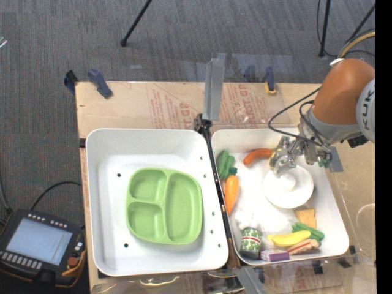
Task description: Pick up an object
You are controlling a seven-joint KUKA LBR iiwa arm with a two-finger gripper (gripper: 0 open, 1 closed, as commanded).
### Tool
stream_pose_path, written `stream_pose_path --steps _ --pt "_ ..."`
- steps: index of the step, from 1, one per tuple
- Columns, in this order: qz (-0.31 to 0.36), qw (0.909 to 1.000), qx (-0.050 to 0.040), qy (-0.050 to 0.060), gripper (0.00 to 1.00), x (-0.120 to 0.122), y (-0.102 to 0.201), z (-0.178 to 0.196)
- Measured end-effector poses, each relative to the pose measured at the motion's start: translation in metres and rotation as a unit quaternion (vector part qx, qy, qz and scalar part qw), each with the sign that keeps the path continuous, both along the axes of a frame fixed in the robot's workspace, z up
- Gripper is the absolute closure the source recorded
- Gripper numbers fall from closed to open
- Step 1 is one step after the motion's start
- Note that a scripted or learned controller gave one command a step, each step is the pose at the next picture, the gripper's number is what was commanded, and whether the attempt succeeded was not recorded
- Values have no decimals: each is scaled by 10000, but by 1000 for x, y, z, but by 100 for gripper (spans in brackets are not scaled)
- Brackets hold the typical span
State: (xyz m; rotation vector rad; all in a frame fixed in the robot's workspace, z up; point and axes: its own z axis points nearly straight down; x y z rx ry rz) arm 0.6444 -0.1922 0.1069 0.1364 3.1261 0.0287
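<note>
Gripper (284, 162): over right bin (339, 216), at white plate's (289, 190) upper-left rim; grip state indiscernible; orange sausage (257, 156) just left.

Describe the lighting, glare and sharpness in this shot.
Camera view: light is even and soft, shadows faint. The white plate nearly washes out against the right bin. The green tray and carrot look reasonably sharp. The gripper is slightly blurred, details hard to read. Faint reflections cross the board behind the bins.

Right bin (338, 216) crowded by white plate (288, 188), carrot (231, 192) and near-edge toys, left bin (101, 164) middle taken by green tray (165, 206), bare floor left around it
</note>
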Motion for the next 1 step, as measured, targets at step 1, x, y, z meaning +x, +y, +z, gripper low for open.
stream_pose_path --steps 1 --pt "5 10000 2 9 0 0 1 -1"
